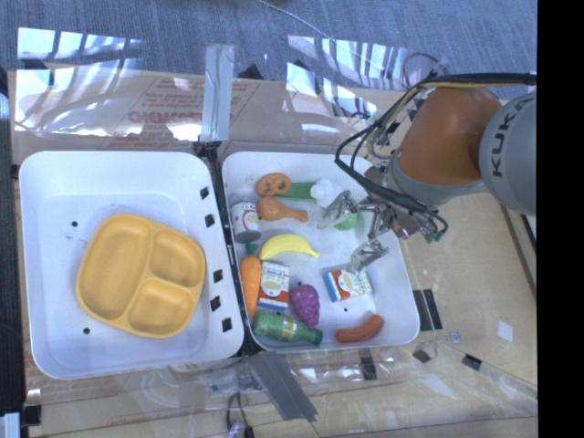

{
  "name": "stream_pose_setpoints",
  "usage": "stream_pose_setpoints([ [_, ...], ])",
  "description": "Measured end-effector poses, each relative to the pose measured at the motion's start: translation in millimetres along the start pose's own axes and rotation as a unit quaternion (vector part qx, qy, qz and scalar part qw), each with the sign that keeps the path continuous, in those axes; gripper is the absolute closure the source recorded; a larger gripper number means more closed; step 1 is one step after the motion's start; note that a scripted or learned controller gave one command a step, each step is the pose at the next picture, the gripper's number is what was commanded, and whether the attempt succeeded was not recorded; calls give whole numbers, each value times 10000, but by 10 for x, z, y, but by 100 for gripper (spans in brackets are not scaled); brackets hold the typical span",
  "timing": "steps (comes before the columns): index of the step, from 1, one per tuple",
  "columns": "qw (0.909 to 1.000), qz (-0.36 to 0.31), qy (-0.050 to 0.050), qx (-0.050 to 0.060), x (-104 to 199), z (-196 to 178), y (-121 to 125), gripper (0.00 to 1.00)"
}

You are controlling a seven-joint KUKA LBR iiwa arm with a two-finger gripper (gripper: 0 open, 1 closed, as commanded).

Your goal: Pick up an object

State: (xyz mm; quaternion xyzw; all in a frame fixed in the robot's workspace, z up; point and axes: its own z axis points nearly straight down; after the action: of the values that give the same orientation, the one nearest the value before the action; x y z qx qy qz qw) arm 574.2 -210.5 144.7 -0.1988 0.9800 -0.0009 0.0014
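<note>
The hand hangs over the right bin, fingers apart and empty. The milk carton lies just below it.

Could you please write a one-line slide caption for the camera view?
Gripper open above right bin of toy food; yellow tray in left bin.

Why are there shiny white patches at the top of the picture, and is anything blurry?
In the camera view, the bright patches are glare off the clear plastic sheeting behind the bins; the whole view is a little soft, so the small carton's print can't be read, and the gripper looks smeared.
</note>
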Motion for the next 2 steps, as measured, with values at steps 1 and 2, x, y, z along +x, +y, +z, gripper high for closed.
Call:
stream_pose_setpoints([
  [1,9991,431,-15,1,-959,509,84,0],
  [2,9994,-333,-3,2,-233,-4,77,0],
])
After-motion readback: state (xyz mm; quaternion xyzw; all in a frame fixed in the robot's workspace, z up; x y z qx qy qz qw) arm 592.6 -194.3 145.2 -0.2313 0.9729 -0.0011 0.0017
